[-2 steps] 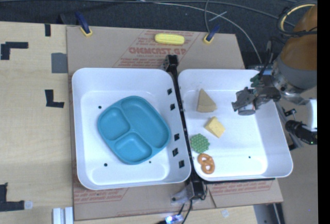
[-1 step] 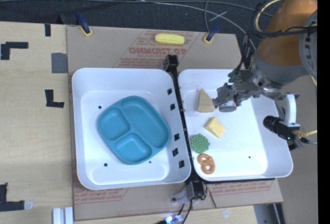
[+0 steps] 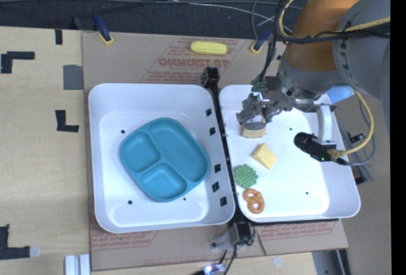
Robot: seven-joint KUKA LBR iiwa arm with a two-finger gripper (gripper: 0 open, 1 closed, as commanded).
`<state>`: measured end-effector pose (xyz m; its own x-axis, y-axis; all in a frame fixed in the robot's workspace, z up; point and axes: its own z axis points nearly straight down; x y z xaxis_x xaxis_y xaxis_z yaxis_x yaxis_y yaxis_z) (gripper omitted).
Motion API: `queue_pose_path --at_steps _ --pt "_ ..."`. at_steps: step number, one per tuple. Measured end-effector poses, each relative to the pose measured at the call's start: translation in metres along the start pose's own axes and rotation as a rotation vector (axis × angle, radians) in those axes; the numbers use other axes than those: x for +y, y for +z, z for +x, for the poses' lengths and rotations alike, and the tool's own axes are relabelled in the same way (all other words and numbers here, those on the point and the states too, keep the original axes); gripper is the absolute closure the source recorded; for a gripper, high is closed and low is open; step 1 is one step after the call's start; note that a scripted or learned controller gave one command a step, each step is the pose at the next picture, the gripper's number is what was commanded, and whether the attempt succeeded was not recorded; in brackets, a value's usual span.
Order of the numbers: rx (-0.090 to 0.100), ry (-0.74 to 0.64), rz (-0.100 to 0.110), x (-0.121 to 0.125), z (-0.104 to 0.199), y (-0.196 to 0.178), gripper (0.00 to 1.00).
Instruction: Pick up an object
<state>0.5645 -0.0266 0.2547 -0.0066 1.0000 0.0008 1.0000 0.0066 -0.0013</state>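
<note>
Tool [image 3: 254, 116] sits low in the right bin [image 3: 317, 204], upper centre of frame, right over a tan round piece [image 3: 254, 132], its grip impossible to read, so no lift looks done yet; cheese wedge [image 3: 264, 156] lies just below.

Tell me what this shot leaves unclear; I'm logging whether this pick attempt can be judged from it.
- Gripper: camera view, finger spread is too small and dark to read.
- Round tan object: its top is covered by the gripper, so contact or grasp cannot be told.
- Right bin: its far right part is hidden under the arm and cables.
</note>
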Motion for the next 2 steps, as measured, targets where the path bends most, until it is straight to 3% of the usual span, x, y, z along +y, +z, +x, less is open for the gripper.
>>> queue_pose_path --at_steps 2 --pt "-0.001 0.001 0.001 0.023 0.099 0.031 1.00"
